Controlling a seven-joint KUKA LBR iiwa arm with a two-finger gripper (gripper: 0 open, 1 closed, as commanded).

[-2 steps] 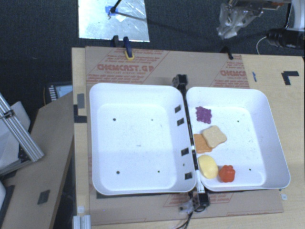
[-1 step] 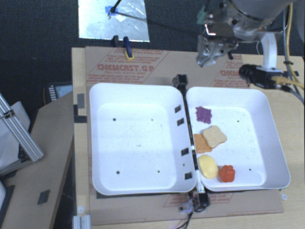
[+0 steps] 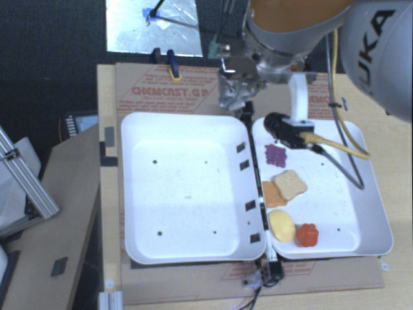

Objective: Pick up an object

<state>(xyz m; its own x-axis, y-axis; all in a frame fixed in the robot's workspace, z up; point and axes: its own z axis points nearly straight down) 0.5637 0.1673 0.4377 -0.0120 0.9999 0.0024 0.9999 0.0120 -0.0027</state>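
The right bin point(image 3: 361, 192) holds several toy foods along its left side. They are a purple grape cluster point(image 3: 276, 154), a tan bread slice point(image 3: 291, 184) lying partly over an orange piece point(image 3: 272, 196), a yellow rounded piece point(image 3: 281, 225) and a red pepper-like piece point(image 3: 308, 235). My gripper point(image 3: 236, 99) hangs under the grey wrist at the far edge of the bench, over the divide between the two bins. It is above and behind the grape cluster, and I see nothing held in it.
The left bin point(image 3: 184, 186) lies beside the right one. A black fitting point(image 3: 284, 131) with a yellow cable point(image 3: 342, 148) and a white bracket point(image 3: 298, 102) hangs over the right bin's far left corner. Blue and yellow clips point(image 3: 173, 65) hold the cardboard's far edge.
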